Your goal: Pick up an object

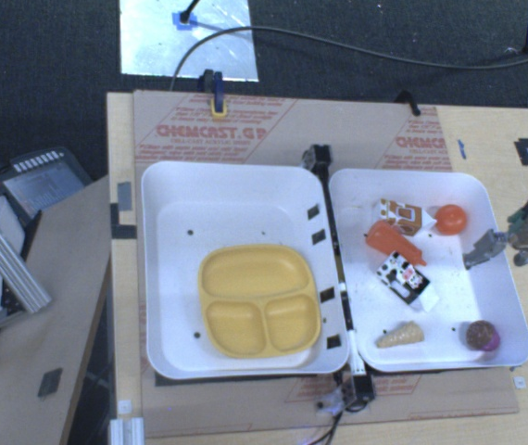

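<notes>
The right bin [498,290] holds several small items. An orange ball [449,219] lies near the back, next to a brown-and-white waffle-like piece [400,214]. An orange carrot shape [394,241] lies just in front of the waffle piece. A black-and-white spotted block [403,277] sits mid-bin. At the front are a pale wedge [401,336] and a brown-purple round item [481,336]. My gripper [484,247] hangs over the bin's right side, right of the spotted block and below the orange ball, with nothing seen in it.
The left bin [171,202] holds a yellow divided plate [259,299]. A black divider with clips [331,248] runs between the bins. Cardboard lies under both bins. A grey device [37,179] and a metal rail [5,258] sit off the bench at the left.
</notes>
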`<state>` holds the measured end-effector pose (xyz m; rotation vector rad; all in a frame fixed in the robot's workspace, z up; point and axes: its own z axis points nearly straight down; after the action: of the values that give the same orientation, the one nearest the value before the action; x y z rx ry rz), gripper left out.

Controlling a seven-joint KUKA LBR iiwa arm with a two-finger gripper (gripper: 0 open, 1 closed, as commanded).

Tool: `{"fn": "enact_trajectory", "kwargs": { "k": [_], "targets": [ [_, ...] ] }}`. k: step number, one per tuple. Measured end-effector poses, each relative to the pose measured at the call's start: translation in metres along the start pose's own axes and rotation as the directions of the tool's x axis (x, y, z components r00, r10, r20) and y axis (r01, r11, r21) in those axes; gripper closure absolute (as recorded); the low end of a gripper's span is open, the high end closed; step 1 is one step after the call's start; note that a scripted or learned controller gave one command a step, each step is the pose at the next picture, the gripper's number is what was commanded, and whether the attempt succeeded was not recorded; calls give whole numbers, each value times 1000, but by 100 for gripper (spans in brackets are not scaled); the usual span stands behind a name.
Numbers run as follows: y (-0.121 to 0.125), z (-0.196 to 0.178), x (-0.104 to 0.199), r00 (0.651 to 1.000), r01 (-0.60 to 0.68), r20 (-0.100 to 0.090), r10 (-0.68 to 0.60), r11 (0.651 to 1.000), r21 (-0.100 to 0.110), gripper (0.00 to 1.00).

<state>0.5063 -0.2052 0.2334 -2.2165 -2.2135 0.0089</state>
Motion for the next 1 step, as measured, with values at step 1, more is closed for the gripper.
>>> {"fn": "enact_trajectory", "kwargs": {
  "k": [1],
  "targets": [
    [3, -7, 1, 1000, 4, 3, -4, 1000, -12, 0]
  ]
}}
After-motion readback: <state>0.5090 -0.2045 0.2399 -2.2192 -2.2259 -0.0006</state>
